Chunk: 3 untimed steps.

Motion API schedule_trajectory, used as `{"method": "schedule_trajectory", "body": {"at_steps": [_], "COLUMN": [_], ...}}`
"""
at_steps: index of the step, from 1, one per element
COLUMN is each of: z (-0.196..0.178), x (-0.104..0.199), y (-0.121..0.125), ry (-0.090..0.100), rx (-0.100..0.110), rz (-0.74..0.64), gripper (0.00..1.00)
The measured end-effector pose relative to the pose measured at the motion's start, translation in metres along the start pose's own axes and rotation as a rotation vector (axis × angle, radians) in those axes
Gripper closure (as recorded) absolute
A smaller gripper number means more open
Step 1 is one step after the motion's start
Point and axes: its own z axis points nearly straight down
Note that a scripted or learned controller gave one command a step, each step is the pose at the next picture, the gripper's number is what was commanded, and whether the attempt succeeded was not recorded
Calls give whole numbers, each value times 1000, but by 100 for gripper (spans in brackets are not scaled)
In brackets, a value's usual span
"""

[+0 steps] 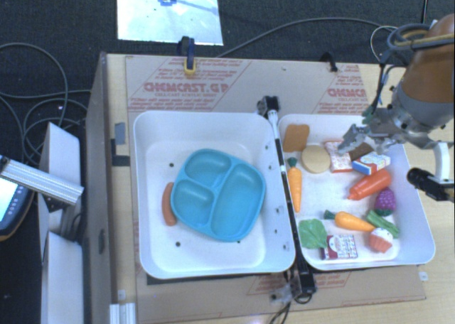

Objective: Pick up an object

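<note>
1. Two white bins sit side by side on a bench. We see the left bin (149,173) holding a blue divided plate (217,193) near its middle, with a small sausage (168,204) beside the plate toward the bin's left wall.
2. The right bin (419,241) carries the toy food we could pick from: a bread slice (296,137) at its far left corner, a round bun (316,158) next to it, a carrot (294,183) along its left wall, and a white carton (371,165) near the far side.
3. Closer to the near edge lie a second carrot (350,221), a green leaf (312,233), a red and white box (341,246), purple grapes (384,200) and an orange pepper (370,184).
4. The gripper (364,139) hangs over the far right part of the right bin, just above the carton. We cannot tell whether its fingers are apart or together, and we see nothing between them.
5. We judge the task barely begun: every item appears to rest in a bin, so the descent, grasp and lift all remain.
6. The bench is topped with printed brown board (213,84), with cables (28,81) trailing over dark floor (57,3) beyond it and a pale square panel (170,3) past the far edge.
</note>
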Motion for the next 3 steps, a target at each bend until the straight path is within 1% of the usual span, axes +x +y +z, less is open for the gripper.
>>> {"method": "schedule_trajectory", "body": {"at_steps": [1, 2, 3], "z": [134, 133, 134], "x": [-23, -41, -6], "y": [-37, 29, 50], "ry": [-1, -1, 0], "rx": [0, -1, -1], "rz": [2, 0, -2], "gripper": [0, 0, 0]}}
